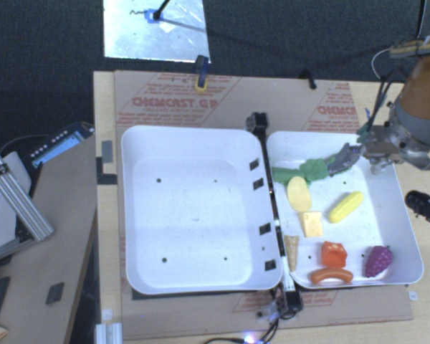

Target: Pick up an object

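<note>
Seen from above, the gripper (pixel 342 160) reaches from the right into the right bin (pixel 401 213), its tip at the green toy (pixel 308 170) near the bin's upper left; whether the jaws hold it I cannot tell. Below lie a pale yellow piece (pixel 299 193), a corn cob (pixel 345 206), a cheese wedge (pixel 312 223), a red block (pixel 334 253), a sausage (pixel 331 276) and purple grapes (pixel 378 261). The left bin (pixel 193 206) sits alongside.

White bins (pixel 193 274) hold yellow corn (pixel 345 207), purple grapes (pixel 378 261), a red pepper (pixel 333 254).
</note>
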Motion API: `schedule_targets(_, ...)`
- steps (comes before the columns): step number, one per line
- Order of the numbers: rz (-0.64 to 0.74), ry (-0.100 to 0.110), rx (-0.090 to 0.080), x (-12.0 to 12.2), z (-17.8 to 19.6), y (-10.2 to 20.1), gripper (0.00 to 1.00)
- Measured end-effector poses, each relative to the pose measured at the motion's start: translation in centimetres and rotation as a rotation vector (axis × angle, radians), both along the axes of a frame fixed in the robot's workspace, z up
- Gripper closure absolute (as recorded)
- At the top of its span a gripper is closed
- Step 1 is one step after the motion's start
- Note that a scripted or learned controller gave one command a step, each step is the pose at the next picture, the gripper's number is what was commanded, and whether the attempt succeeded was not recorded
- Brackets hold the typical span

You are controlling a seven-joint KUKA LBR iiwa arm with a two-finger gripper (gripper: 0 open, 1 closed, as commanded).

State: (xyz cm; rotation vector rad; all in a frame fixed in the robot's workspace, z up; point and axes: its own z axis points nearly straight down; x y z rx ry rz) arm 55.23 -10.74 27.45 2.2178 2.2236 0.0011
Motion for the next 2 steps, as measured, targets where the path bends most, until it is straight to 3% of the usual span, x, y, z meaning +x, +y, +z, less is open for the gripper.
schedule_targets(1, 0.009, -0.012, 0.001, 4.3, 8.1, 5.2, 0.00)
schedule_targets(2, -0.008, -0.021, -0.008, 3.1, 23.7, -3.8, 0.00)
